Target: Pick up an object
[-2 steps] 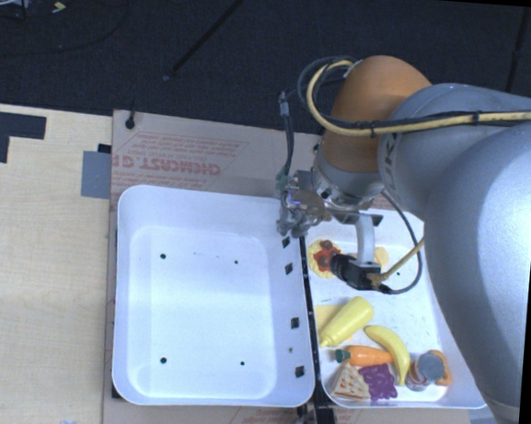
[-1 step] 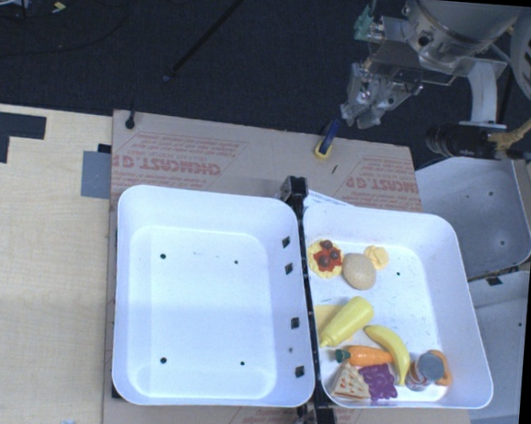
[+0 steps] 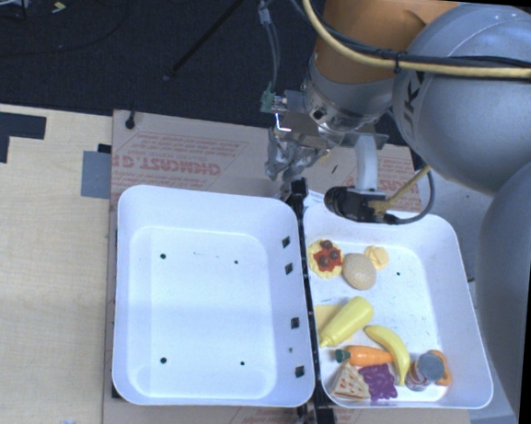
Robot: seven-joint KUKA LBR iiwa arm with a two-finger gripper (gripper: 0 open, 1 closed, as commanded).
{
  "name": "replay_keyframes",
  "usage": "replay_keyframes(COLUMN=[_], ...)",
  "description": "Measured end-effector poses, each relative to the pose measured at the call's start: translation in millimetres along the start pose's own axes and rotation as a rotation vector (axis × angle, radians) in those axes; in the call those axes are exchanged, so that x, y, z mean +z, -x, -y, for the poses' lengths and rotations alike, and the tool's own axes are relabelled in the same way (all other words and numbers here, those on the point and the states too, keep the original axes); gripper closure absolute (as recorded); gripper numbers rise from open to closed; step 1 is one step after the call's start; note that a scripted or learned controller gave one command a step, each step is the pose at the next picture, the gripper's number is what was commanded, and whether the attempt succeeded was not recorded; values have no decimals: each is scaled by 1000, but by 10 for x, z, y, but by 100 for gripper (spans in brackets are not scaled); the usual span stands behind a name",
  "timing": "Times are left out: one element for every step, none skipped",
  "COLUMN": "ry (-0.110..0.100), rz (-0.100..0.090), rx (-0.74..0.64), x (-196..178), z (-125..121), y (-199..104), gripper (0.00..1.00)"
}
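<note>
Step in hand: approach, by my reading. The gripper (image 3: 286, 162) hangs in the upper middle of the frame, above the far rims where the 2 bins meet, and nothing is in it.

Gripper state: the view is too dark and cluttered at the tool's tip to tell whether it is spread or closed, so I cannot tell.

Arm: the grey arm (image 3: 471, 77) with its orange band fills the upper right of the frame, its wrist pointing down toward the bins' far edge.

Left bin (image 3: 134, 241): centre-left of the frame, a plain white floor with a few small dark dots.

Right bin (image 3: 464, 270): right of centre; all the pickable things lie here.

Candidates, far to near: a small pizza-like disc (image 3: 325, 259) with red and dark toppings, a beige egg-shaped piece (image 3: 359, 272) touching it on the right, a small yellow piece (image 3: 376, 257) just above that, a yellow corn cob (image 3: 346, 321) lying at a slant, a banana (image 3: 390, 348), a carrot (image 3: 364, 357), purple grapes (image 3: 379, 381), a sandwich wedge (image 3: 350, 385), and a grey-topped can (image 3: 429, 368) in the lower right.

Next move calls for: travel to the right and toward the bottom of the frame, then a descent over 1 piece.

Likely easiest target: the corn cob, as it stands mostly apart; the near cluster is crowded.
</note>
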State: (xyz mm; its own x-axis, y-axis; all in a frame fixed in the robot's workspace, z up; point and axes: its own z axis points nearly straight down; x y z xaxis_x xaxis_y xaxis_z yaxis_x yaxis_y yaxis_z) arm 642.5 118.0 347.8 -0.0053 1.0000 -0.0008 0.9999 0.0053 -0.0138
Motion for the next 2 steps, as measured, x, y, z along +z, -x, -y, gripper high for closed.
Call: replay_keyframes(ry=[12,12], rz=[-3,-1], rx=[-3,1], x=[-130,-191], z=[-9,-16], y=[-847,-1275], gripper=[100,100])
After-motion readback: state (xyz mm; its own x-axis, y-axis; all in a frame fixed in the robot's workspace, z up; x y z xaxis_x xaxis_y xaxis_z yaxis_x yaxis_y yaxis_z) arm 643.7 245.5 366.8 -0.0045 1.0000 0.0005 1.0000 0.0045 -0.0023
